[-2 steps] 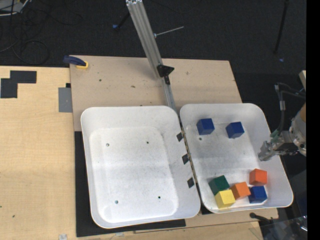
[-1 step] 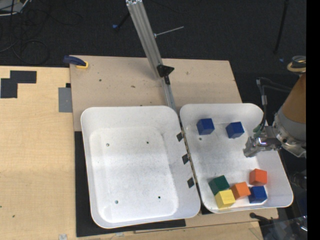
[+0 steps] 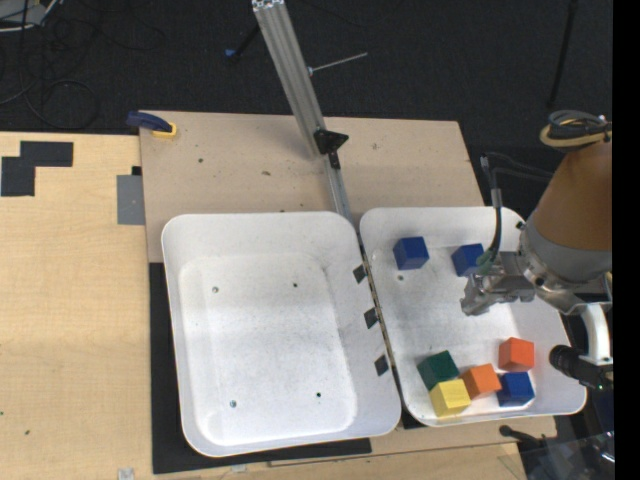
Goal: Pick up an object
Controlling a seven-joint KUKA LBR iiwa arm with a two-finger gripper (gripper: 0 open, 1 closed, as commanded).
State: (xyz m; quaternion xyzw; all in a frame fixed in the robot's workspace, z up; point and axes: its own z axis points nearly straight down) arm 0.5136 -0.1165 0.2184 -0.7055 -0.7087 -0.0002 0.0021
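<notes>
Camera view, progress: no object is lifted yet, as far as I can judge. All the blocks I can see sit on the floor of the right bin [image 3: 420,230]. The whole pick is still to do.

Camera view, objects: one blue cube [image 3: 410,252] near the bin's far left; a second blue cube [image 3: 467,258] just beside my tool, on its far-left side. Near the front edge sits a cluster: green block [image 3: 437,368], yellow block [image 3: 449,396], orange block [image 3: 482,379], another blue block [image 3: 515,388], and a red-orange block [image 3: 516,352] just behind it.

Camera view, left bin [image 3: 190,258]: bare white floor with a few dark specks.

Camera view, tool state: my tool [image 3: 485,293] is low over the middle of the right bin. Cannot tell how far it is spread; the metal parts merge at this angle. I see no block between them.

Camera view, arm pose: I reach in from the right, orange band [image 3: 575,198] above the grey wrist, wrist bent so the tool points down and to the left.

Camera view, likely target: judging by nearness, the second blue cube; whether I touch it, I cannot tell.

Camera view, remaining: settle on a block, close, lift clear of the bin.

Camera view, table [image 3: 250,158]: plywood, with a slanted aluminium rail [image 3: 295,78] behind the bins.
</notes>
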